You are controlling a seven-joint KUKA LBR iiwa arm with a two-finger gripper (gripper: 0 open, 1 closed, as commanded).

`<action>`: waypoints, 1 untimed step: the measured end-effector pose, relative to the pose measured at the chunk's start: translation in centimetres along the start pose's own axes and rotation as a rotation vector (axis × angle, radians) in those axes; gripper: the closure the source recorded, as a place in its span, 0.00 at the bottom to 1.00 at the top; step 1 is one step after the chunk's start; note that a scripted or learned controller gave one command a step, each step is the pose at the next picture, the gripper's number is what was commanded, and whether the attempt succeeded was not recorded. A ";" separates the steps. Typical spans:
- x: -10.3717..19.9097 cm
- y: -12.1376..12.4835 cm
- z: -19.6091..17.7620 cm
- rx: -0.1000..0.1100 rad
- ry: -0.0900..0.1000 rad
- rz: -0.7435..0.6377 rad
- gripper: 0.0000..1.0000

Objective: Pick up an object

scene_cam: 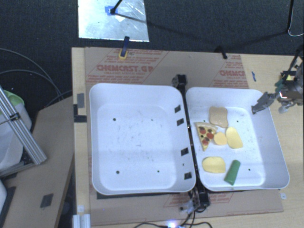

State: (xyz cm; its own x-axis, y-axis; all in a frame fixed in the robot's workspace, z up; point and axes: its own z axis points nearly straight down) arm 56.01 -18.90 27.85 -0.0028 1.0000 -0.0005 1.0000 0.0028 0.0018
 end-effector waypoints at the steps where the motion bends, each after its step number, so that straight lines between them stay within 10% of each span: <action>1: 6.4 -3.2 15.9 0.017 0.008 -0.005 0.00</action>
State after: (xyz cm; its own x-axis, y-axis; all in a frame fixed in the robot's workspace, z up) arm 52.86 -12.49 11.90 -0.0074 0.9999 0.0074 0.9999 0.0075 -0.0151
